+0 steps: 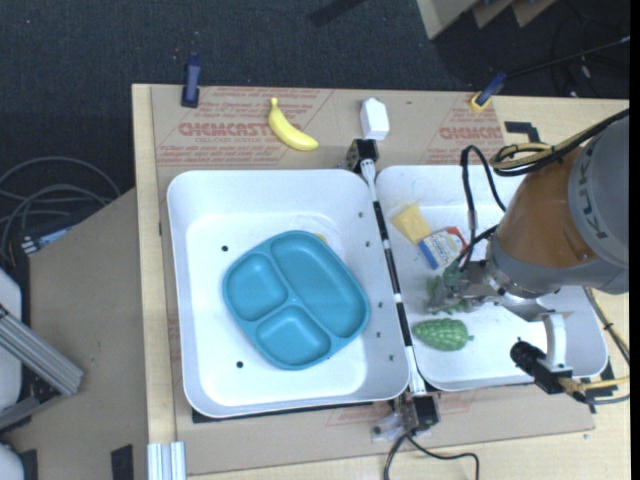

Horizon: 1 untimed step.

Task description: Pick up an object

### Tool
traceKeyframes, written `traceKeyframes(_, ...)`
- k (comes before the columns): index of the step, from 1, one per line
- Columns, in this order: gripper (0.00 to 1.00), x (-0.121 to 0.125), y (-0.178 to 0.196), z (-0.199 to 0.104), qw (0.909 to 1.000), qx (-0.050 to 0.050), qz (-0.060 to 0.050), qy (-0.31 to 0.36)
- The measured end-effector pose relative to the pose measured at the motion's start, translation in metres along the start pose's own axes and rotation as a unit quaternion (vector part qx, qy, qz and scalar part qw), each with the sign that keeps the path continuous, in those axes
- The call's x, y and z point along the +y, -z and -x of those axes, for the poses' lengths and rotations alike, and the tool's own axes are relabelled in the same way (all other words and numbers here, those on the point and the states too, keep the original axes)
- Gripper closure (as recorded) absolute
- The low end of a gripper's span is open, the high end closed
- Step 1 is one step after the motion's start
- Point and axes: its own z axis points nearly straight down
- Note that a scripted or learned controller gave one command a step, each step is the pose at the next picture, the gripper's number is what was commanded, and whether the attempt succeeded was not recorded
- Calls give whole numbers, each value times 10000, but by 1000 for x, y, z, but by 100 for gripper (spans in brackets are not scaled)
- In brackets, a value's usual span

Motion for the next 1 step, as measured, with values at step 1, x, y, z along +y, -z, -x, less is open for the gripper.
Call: traceKeyframes(1, 100, 34, 91, -104, 10000, 9, 13, 20)
